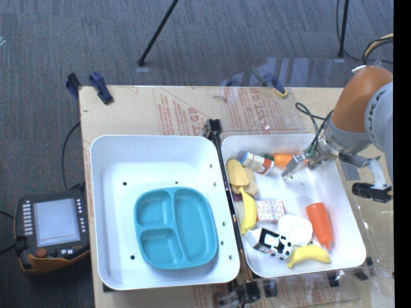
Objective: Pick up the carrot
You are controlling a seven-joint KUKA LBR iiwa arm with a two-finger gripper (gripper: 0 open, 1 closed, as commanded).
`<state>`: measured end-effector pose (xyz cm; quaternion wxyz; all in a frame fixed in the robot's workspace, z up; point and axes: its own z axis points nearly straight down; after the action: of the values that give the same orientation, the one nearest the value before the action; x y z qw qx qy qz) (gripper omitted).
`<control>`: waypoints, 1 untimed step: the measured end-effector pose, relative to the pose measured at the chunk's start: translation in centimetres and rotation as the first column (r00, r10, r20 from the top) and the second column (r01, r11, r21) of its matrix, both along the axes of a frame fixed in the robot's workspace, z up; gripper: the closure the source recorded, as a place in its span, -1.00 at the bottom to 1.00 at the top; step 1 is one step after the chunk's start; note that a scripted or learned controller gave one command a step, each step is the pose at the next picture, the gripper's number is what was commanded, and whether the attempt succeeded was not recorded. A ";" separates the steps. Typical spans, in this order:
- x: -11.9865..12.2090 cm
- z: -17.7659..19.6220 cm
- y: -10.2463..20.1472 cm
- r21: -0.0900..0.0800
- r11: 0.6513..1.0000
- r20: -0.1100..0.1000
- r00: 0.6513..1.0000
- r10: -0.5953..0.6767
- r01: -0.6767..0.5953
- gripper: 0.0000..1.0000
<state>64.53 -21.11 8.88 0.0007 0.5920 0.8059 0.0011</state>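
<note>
Carrot (319, 224) lying in the right bin (340, 183), gripper (293, 168) apart from it near the bin's far side.

The long orange tapered piece that I take for the carrot lies flat toward the near right of that bin. It lies lengthwise, one end by a banana (309, 255) and its side just beside a white lid (295, 227). It looks like a stiff, light plastic toy with a smooth, rounded skin, so it may slip or roll. The thick middle, gripped across its width, seems the safest hold, and its outer side is free. A smaller orange thing (282, 160) sits just beside the gripper, next to a can (258, 162); what it is I cannot tell. Whether the gripper is open or closed is unclear, and nothing shows held in it. The left bin (115, 165) holds a blue plate (174, 226).
</note>
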 end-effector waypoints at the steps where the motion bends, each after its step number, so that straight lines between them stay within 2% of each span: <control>1: -0.1 -0.1 2.7 0.000 0.989 -0.004 0.989 -0.146 0.146 -1.00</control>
<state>64.46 -18.38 8.75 -0.0010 0.6494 0.7604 0.0002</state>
